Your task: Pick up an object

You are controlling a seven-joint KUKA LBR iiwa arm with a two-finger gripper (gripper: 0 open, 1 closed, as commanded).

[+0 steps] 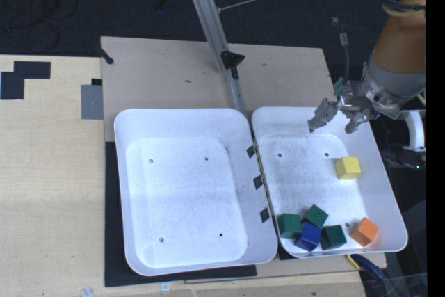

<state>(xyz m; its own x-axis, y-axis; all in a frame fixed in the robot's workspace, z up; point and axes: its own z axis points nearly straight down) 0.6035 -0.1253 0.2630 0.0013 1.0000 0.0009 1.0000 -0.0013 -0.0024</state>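
Observation:
My gripper (338, 119) hangs over the far edge of the right bin (306, 149), its two grey fingers spread apart with nothing between them. A yellow cube (348, 167) lies alone below it, toward the bin's right side. Along the near edge sit three green blocks (317, 215), a blue block (309, 236) and an orange block (364, 230), packed close together.
The left bin (182, 191) lies beside the right one, joined by black clips (256, 181). A slanted aluminium bar (212, 24) rises behind the bins. The arm's orange band (402, 28) is at the far right.

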